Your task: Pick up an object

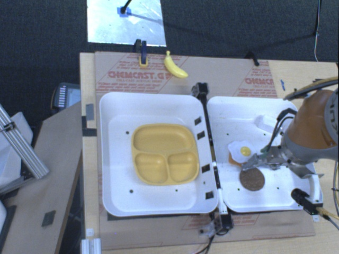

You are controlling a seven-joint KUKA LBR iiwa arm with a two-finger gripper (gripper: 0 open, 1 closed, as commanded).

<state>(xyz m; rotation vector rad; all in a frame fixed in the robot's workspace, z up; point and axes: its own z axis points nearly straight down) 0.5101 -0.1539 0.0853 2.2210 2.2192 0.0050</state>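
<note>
Down by the right bin's (228, 110) front edge lies a brown patty (252, 179). The fingers (253, 163) hang just above it, beside a toy fried egg (241, 152); I cannot tell their spread. Probably the arm is lining up to grab the patty.

brown patty (252, 179), flat, right bin (233, 142)

Right bin crowded low, open toward twelve

Fried egg (241, 152) and brown patty (252, 179) sit close together near the centre; bare floor of the right bin (233, 115) lies at twelve o'clock.
</note>
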